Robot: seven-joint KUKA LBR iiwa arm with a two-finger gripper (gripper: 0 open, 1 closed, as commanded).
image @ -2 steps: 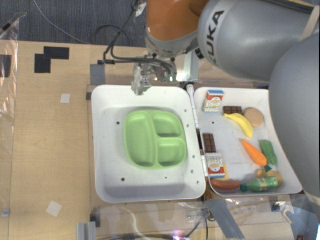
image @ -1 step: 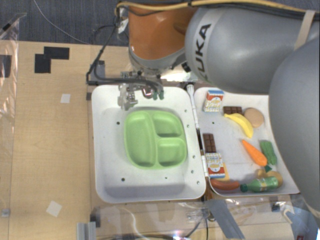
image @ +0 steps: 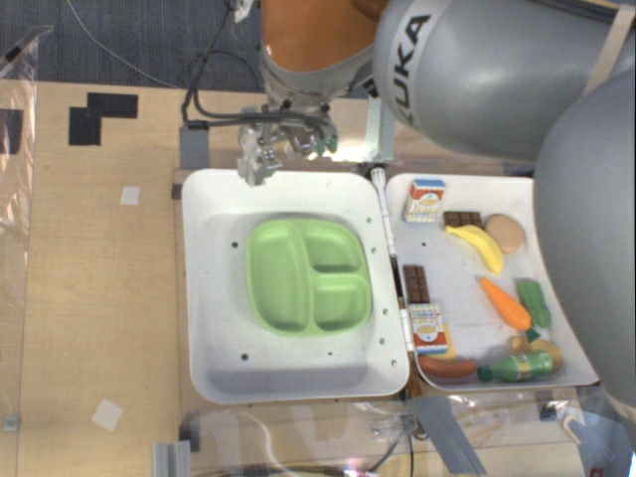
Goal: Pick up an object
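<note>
A: Where's the gripper (image: 283, 145) sitting right now?

B: Up over the far rim of the left bin (image: 214, 366), below the arm's orange band (image: 313, 18). Nothing sits between its metal parts, and whether the jaws are apart or together, can't tell from this angle.

A: And the left bin?

B: Just a green tray (image: 308, 276) with 3 compartments, lying flat in the middle.

A: So the stuff to pick is in the other one?

B: Yep, all in the right bin (image: 566, 366). A small carton (image: 425, 200) at the far-left corner, a chocolate bar (image: 462, 220) next to it, then a banana (image: 479, 246) touching a beige round thing (image: 506, 234). A second chocolate bar (image: 415, 284) and another carton (image: 427, 328) run down the left wall. A carrot (image: 505, 304) lies just beside a green vegetable (image: 534, 302). Along the near edge there's a sausage (image: 449, 368) and a green bottle (image: 517, 368). The gripper is well apart from all of it.
</note>
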